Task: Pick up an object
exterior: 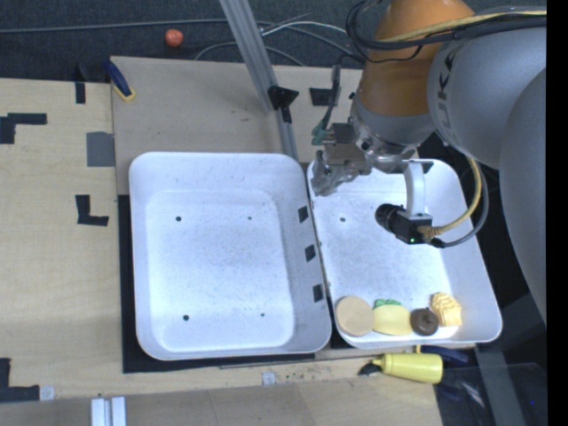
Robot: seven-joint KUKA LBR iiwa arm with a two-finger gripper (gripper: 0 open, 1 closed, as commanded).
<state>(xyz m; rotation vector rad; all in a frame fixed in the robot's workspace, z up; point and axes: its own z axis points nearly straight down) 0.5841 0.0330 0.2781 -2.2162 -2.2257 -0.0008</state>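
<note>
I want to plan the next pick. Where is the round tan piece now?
The round tan piece lies in the right bin, at its near left corner, touching the pale yellow piece on its right.

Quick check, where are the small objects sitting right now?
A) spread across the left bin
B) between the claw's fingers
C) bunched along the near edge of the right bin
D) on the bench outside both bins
C: the tan disc, yellow piece, dark round piece and yellow block lie together at the near edge of the right bin, away from the claw.
</note>
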